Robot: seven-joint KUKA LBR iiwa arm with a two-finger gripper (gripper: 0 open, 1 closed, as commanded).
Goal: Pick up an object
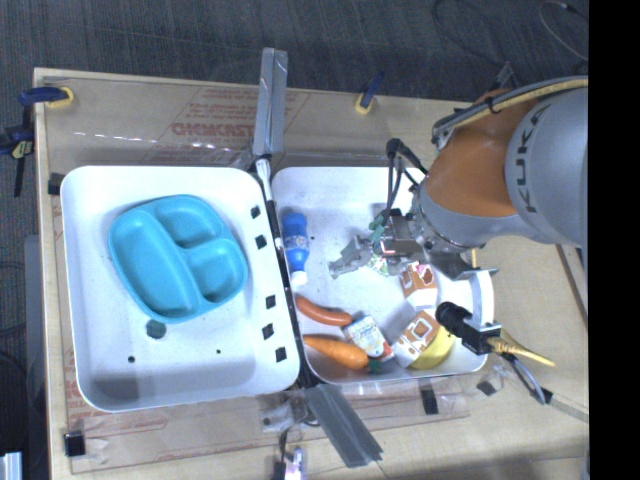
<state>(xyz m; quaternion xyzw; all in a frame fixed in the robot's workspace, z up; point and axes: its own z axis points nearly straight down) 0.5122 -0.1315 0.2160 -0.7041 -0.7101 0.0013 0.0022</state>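
One blue tray point(180, 258), one bottle point(294, 240), one carrot point(335, 352)

Bare floor beside blue bottle point(294, 240)

My surface point(150, 118) is pale wood, with a clear sheet bearing red print taped across its far side. Two white bins sit on it, touching: left bin point(85, 298), right bin point(330, 188).

One fixed camera above the bench point(120, 98) — looking down at a slant, both bins point(90, 368) in frame.
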